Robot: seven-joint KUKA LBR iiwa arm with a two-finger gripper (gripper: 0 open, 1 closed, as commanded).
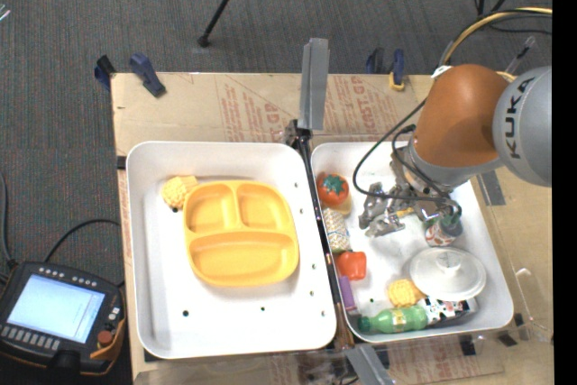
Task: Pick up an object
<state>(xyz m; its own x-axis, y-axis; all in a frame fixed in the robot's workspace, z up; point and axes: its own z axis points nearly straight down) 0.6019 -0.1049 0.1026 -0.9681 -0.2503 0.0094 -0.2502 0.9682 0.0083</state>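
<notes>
At the lower left of the frame we note a teach pendant (59,313) on the floor beside the desk (207,104). The left bin (149,284) holds a yellow divided plate (242,232), its three compartments bare, and a small yellow corn-like toy (178,190) touching the plate's upper left corner. The right bin (500,284) is crowded: along its left wall, top to bottom, a red tomato toy (333,187), a pale patterned cylinder (336,230), an orange-red pepper-like piece (352,265) and a thin purple item (346,293); along the bottom edge, a green bottle (394,319) lying on its side, with a second yellow corn piece (403,291) just above it; to their right, a white lidded pot (448,273); a small can-like item (442,233) sits near the tool. The tool (388,216) hangs over the bare centre of the right bin, between tomato and can; whether its fingers are apart or together we cannot tell, and nothing is seen between them. No object is lifted yet. Candidate judgement: the tomato, in the upper left of the right bin, is likely light hollow plastic, stiff, smooth, prone to roll; take it across its widest middle. The pepper piece looks equally light and less round. The pot lid may come loose, so we would avoid it.
</notes>
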